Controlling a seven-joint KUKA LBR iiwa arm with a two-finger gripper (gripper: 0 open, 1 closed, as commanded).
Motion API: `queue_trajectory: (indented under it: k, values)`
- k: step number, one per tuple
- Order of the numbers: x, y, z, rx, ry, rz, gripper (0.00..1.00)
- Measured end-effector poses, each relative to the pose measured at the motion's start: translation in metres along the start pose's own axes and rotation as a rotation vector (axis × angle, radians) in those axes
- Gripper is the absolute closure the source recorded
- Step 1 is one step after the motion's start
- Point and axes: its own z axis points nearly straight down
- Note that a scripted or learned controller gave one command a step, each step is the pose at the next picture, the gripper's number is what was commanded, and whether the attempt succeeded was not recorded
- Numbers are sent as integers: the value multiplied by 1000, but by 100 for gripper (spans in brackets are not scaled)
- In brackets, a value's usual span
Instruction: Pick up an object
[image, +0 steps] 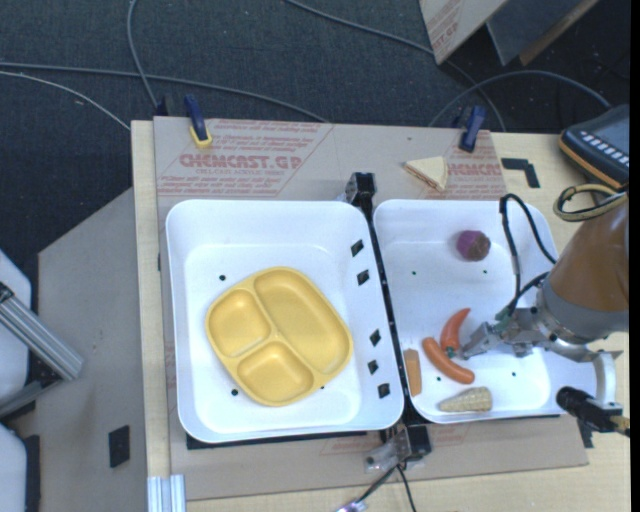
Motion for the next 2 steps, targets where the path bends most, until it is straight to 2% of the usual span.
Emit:
queue_trajectory:
  k: [1, 2]
  values:
    - [0, 1, -13, -5, -1, 1, 100]
    - [-2, 5, -56, -10, -5, -1, 100]
